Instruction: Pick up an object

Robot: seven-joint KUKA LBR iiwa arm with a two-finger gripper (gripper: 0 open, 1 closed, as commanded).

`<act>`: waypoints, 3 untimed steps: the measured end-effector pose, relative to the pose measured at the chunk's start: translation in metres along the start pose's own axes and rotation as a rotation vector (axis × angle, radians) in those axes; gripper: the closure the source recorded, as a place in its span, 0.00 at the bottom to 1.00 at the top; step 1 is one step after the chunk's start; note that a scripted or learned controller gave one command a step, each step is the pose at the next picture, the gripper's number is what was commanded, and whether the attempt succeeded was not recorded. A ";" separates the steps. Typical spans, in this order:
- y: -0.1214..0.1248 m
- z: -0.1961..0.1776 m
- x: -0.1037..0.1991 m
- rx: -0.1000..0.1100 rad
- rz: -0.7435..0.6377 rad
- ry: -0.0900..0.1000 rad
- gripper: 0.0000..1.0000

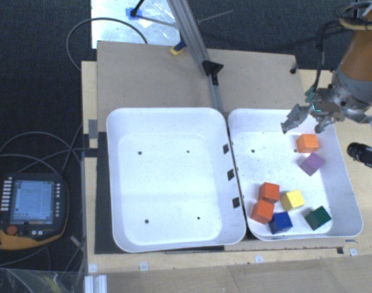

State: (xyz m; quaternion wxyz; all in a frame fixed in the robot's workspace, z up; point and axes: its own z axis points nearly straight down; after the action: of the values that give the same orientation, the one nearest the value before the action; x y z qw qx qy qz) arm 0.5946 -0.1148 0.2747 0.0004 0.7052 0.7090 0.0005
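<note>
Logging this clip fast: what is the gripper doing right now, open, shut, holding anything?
Gripper: open, its two fingers spread with nothing between them, above the right white bin near the small orange cube-shaped block.

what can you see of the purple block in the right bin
The small purple cube-shaped block looks matte, like painted wood or foam. It lies flat on the floor of the right white bin, turned cornerwise to the bin's edges. The orange block sits just above it, very close; whether they touch is unclear. The gripper hangs apart from it, open.
</note>
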 end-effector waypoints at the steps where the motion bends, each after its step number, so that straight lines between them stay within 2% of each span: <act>1: 0.000 0.000 0.000 -0.001 0.001 0.000 0.00; 3: 0.008 0.103 -0.012 0.004 0.003 0.000 0.00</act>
State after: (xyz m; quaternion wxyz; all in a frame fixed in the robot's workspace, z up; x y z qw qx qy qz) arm 0.6033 -0.1263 0.1716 -0.0007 0.7063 0.7079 -0.0009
